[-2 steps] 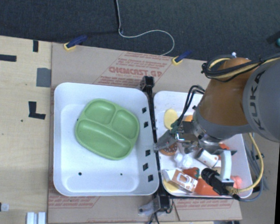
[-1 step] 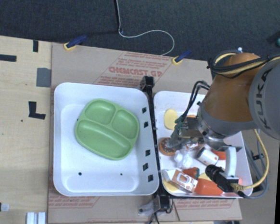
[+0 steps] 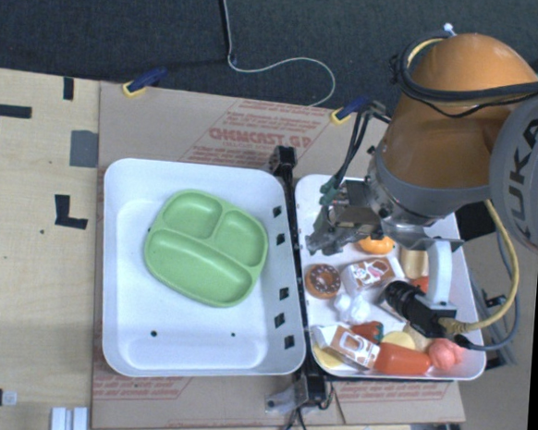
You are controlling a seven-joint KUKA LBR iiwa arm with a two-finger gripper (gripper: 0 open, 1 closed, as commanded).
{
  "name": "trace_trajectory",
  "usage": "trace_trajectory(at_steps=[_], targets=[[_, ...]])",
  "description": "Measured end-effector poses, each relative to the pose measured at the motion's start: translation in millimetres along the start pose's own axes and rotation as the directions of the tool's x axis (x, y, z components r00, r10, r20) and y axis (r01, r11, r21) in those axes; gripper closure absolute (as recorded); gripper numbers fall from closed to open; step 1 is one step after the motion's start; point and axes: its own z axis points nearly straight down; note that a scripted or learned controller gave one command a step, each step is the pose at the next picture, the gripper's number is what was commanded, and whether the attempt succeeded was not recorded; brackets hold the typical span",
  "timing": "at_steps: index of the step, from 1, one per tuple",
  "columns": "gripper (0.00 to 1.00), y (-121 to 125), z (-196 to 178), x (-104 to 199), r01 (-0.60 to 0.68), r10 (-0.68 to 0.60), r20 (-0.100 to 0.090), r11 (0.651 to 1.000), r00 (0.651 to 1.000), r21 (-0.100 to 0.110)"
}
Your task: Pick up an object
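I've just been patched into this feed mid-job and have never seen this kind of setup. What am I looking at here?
You are looking down, at a slant, from one fixed camera above a bench. The big grey and orange machine on the right is a robot arm. Its gripper hangs low over the right bin, near that bin's left wall. That bin holds a pile of toy food, including a donut and a pink ball. The left bin holds a green divided plate. I cannot tell from this view whether the gripper has hold of anything.
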Motion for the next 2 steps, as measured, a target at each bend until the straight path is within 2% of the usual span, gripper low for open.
trace_trajectory(at_steps=[1,2], targets=[[1.0,-1.1,-4.9,-3.0,-0.005,0.005,0.004,1.0,1.0,0.011],[1.0,62.1,47.0,7.9,-0.007,0.006,0.005,1.0,1.0,0.011]])
